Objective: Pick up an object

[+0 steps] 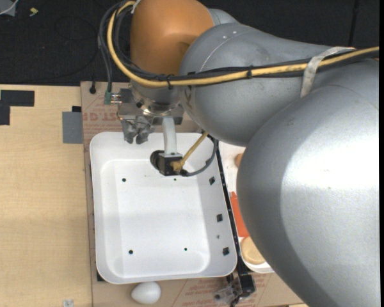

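My gripper [155,139] hangs over the far edge of the left white bin [101,210], under the orange band and grey wrist. A dark small part [166,162] with a yellow cable sits just below it, low over the bin floor; I cannot tell if it is part of the gripper or a separate thing. In the right bin [227,190], mostly hidden by the arm, an orange object [239,222] and a tan round object [252,256] lie along the left wall. I see nothing held.
A white egg-shaped object [146,293] lies on the bench outside the left bin's near edge. The big grey arm covers the right half of the view. Bare wooden bench [32,190] stretches to the left.
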`<state>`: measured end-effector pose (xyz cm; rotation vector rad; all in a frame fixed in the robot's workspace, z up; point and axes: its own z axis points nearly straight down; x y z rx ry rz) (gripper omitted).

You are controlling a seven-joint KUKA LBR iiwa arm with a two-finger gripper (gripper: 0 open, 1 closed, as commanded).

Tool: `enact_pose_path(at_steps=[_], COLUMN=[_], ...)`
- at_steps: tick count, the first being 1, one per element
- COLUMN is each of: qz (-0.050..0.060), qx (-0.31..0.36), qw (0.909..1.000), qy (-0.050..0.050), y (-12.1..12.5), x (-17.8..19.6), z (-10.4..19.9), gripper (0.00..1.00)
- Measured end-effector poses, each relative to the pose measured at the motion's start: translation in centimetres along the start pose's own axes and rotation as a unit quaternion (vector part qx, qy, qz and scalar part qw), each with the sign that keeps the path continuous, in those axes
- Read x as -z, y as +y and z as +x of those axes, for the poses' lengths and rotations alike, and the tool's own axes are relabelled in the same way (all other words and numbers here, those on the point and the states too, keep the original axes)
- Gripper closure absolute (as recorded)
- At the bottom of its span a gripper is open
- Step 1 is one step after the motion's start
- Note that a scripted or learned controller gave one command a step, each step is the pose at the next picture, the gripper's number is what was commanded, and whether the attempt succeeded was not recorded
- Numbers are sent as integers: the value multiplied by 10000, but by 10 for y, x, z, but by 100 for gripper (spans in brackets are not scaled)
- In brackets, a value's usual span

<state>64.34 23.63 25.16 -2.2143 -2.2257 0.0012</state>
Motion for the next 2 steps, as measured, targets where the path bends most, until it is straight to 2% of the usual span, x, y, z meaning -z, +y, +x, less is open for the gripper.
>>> enact_pose_path(at_steps=[1, 2], qz=[-17, -80], qx=[-18, -3], qw=[10000, 10000], qy=[1, 18], y=[-1, 0], x=[63, 246], z=[7, 8], gripper=[100, 100])
